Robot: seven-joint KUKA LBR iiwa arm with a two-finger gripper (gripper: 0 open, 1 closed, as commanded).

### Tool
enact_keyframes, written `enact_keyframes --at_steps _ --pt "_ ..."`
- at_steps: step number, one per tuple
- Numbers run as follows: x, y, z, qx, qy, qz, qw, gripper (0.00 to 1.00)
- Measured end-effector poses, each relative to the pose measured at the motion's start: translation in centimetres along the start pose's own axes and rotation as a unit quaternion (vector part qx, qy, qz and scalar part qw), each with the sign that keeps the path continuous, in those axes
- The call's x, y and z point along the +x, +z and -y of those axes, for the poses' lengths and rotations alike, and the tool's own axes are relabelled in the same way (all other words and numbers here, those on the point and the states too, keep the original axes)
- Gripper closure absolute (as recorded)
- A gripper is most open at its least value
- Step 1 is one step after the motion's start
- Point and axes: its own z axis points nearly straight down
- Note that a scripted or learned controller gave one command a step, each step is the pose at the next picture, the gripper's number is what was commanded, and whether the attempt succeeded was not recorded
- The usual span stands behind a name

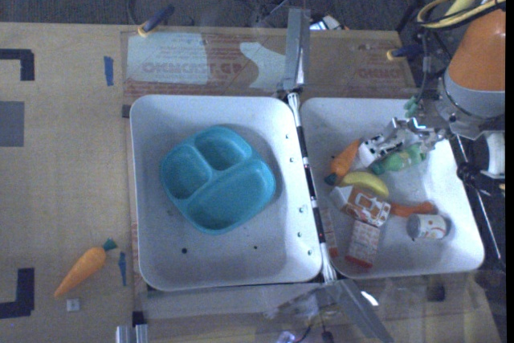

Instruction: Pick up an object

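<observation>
You cannot tell the jaw state of the gripper (408,128); just below it, grasp the light, rigid, slippery toy banana (365,183) across its middle.

Faint reddish lettering runs across the clear plastic sheet (193,64) taped to the bench behind the left bin, but it appears mirrored or upside down and cannot be made out. A similar reddish printed strip (373,72) lies behind the right bin, equally unreadable. The small orange-and-white carton (368,209) and the red-and-white packet (363,243) in the right bin carry print too blurred to read.
</observation>
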Motion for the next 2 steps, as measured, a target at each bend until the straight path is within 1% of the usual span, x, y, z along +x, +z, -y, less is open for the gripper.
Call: enact_keyframes --at_steps 1,2 --pt "6.5 0.6 5.3 0.001 0.055 0.000 0.9985 0.00" --pt "4.1 9.1 3.1 0.001 0.106 0.000 0.9943 0.00"
